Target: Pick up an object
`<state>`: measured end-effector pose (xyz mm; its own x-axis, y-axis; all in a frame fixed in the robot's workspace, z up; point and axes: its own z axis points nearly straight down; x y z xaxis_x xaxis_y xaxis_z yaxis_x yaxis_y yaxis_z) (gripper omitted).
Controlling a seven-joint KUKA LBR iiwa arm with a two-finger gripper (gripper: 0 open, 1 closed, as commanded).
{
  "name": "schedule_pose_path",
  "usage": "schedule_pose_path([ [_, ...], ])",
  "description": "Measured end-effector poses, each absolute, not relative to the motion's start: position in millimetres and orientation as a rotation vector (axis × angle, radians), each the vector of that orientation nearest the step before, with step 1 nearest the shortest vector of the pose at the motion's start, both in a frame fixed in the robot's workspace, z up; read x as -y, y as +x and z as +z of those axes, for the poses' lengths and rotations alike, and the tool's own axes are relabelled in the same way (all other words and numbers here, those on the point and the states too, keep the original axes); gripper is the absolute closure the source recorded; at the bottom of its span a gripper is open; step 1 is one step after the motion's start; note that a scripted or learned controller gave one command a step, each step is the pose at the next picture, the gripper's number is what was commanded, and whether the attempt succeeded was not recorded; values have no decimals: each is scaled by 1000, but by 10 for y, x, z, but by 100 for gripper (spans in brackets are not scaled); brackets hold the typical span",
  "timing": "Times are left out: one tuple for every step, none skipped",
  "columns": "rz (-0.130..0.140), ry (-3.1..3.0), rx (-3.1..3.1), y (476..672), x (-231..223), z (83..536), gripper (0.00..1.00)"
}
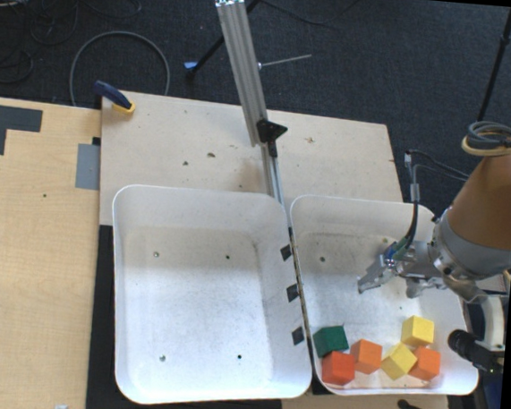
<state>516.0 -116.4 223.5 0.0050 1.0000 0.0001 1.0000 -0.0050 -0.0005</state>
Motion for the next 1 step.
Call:
schedule_pose_path([
  [10, -2217, 2213, 5209, 1364, 1390, 0],
])
